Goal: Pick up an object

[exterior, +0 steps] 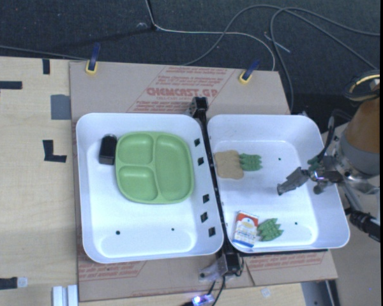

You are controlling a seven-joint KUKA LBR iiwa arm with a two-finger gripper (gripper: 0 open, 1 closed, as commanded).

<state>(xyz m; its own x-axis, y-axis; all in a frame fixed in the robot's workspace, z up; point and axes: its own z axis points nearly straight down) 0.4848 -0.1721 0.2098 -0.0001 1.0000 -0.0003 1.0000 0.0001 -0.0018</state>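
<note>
Camera view, near edge first: small red/white carton (246, 228) lies flat at the near-left corner of the right bin (306, 129), w/ a green leafy toy (270, 229) touching its right side; both sit close to the bin's near wall; black clips run along the divider where the two bins meet.

Mid right bin: gripper (286, 187) reaches in from the right over the bin's right half, fingers pointing left and a bit toward the near side; tips look close together, narrow gap, nothing between them afaict; it sits apart from every item; arm w/ orange band (364, 123) behind it at the right edge, past the bin's right wall.

Further in, right bin: tan flat piece (228, 164) just beside the divider, w/ a second green leafy toy (250, 162) touching its right edge; both well left of the gripper.

Left bin (89, 190): green divided plate (155, 167), three compartments, sits roughly centre, toward the far side; black block (107, 149) touching or just beside its left rim, can't tell which.

Far: brown board (172, 88) w/ red lettering under both bins; yellow/blue clamps (91, 62) at its far corners; grey cables (255, 24) across dark carpet beyond.
</note>
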